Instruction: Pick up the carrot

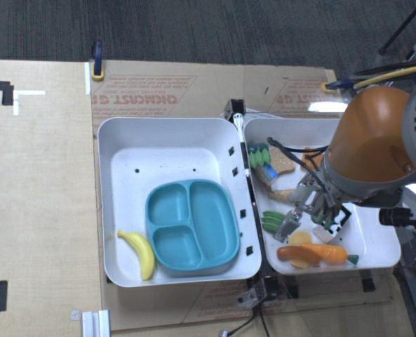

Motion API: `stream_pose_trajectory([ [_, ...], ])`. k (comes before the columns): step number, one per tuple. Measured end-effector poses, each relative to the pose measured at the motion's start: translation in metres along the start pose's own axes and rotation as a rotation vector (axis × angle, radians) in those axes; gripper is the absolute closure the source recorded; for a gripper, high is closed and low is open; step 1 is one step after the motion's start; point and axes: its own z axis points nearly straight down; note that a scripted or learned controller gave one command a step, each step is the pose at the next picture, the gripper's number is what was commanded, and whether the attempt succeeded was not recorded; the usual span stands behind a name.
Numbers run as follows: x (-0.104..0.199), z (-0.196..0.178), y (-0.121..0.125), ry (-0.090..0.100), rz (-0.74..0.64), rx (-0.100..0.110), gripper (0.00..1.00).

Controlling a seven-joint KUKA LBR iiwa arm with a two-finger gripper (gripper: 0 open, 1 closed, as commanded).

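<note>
Orange carrot [320, 253] lies at the near wall of the right bin [376, 253], just below my jaws [297, 220]. I cannot tell if they are released or clenched. Brown cardboard [151, 93] covers the bench [32, 202] under both bins.

Arm [372, 146] hides much of right bin [376, 255]; claw [299, 216] fingers unclear.

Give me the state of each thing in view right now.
carrot: lying flat near the front wall of the right bin, not gripped
tool: hanging above the right bin, behind the carrot
banana: lying in the left bin, beside the tray
tray: upright, flat in the left bin
</note>
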Motion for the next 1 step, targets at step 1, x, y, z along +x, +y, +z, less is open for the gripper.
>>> stream_pose_trajectory([
  [1, -0.0372, 0.0818, -0.0585, -0.001, -0.175, -0.001, 0.0],
])
